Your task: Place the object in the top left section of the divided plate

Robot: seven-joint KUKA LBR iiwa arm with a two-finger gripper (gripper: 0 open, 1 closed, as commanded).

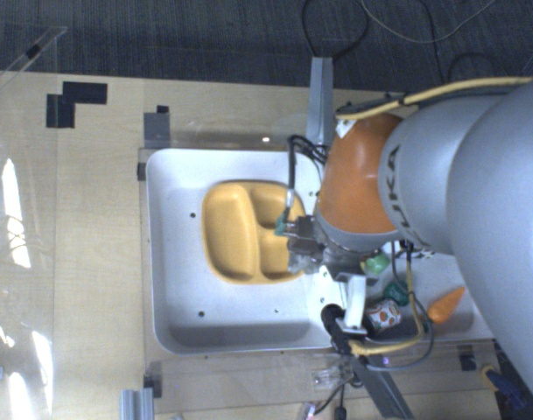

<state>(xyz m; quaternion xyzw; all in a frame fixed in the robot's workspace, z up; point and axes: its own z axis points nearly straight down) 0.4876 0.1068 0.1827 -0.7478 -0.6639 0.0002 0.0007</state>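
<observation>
A yellow divided plate (235, 233) lies in the left white bin (174, 261). It has one long section on its left side and two smaller ones on its right. My gripper (297, 239) hangs over the plate's right edge, between the two smaller sections. The grey arm and its orange band (358, 186) cover the gripper from above, so what it holds, if anything, is hidden. No loose object shows on the plate.
The right bin lies mostly under the arm. In its visible part are a green item (376, 262), a small red and white item (387, 316) and an orange carrot-like piece (446, 304). Cables trail near the bins' front edge (354, 366).
</observation>
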